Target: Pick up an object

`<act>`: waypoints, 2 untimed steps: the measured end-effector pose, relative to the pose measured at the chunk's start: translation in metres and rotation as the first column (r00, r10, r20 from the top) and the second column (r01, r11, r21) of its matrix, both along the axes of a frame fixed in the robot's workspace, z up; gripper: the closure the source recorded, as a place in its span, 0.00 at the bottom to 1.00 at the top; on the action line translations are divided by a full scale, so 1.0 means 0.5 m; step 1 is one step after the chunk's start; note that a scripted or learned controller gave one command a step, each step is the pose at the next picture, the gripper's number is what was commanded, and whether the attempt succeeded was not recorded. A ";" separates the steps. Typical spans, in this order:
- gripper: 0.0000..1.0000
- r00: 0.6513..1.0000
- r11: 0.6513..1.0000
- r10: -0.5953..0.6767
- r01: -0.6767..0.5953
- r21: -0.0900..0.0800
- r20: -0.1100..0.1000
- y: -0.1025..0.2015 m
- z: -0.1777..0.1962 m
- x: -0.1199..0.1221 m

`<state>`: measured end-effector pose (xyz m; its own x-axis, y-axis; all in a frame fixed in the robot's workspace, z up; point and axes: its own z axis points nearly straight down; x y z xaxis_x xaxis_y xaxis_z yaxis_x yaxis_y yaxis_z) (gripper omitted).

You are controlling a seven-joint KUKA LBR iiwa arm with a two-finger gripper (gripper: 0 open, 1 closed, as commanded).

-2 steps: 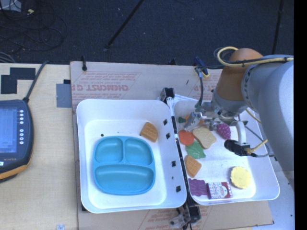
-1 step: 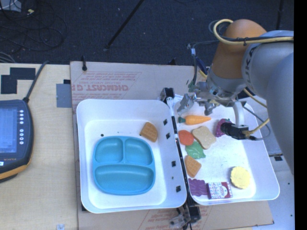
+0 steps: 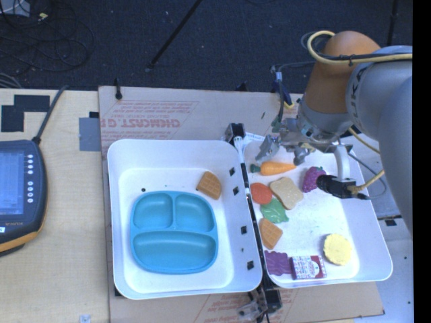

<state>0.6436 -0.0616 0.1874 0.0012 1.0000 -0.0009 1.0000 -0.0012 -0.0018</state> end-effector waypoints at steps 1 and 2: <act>0.00 1.000 1.000 0.002 -0.002 0.000 0.010 -0.009 0.181 0.003; 0.00 1.000 1.000 -0.003 0.003 -0.001 -0.003 -0.115 0.118 -0.002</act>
